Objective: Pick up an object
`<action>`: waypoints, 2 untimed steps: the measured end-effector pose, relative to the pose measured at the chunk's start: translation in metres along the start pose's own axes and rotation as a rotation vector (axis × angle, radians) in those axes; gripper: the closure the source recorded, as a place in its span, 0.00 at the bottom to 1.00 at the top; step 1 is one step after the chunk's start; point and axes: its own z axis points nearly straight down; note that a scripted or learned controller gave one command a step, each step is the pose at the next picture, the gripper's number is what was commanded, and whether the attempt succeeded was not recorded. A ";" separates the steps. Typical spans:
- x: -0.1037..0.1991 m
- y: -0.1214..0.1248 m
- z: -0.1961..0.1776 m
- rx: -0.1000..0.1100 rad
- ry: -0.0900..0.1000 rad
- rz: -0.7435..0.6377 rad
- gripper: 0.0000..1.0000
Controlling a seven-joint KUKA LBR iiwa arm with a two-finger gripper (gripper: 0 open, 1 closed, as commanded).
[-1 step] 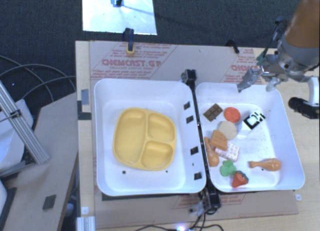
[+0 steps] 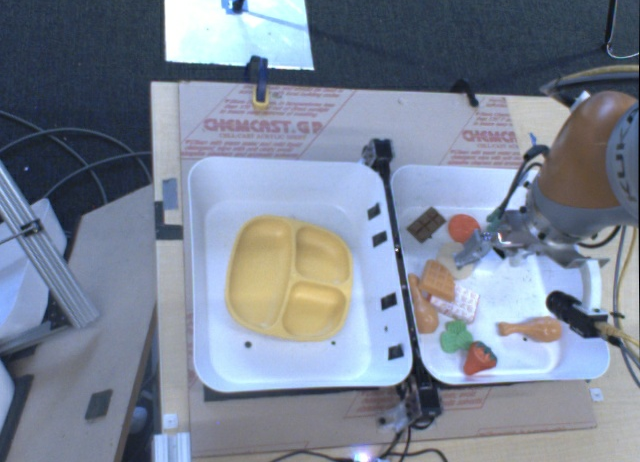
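The right bin (image 2: 520, 178) holds several toy foods. Along its left side lie a brown chocolate piece (image 2: 427, 223), a red tomato (image 2: 463, 226), an orange waffle (image 2: 437, 278), a white and pink wafer (image 2: 456, 302) and an orange pastry (image 2: 424, 314). A green piece (image 2: 456, 335), a strawberry (image 2: 480, 357) and a chicken drumstick (image 2: 533, 329) lie near the front wall. My gripper (image 2: 479, 246) hangs low over the bin, just right of the tomato and above the waffle. Nothing shows in its grasp.
The left bin (image 2: 215, 200) holds a yellow divided plate (image 2: 290, 277). A black ridge (image 2: 392, 260) with clips separates the two bins. The arm's orange band (image 2: 590, 155) looms over the right bin's far right side. A black fitting (image 2: 572, 312) sits by the drumstick.
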 end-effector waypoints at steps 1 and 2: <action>-0.079 -0.032 0.029 -0.012 -0.004 0.002 0.00; 0.036 -0.054 0.039 -0.019 -0.007 -0.010 0.00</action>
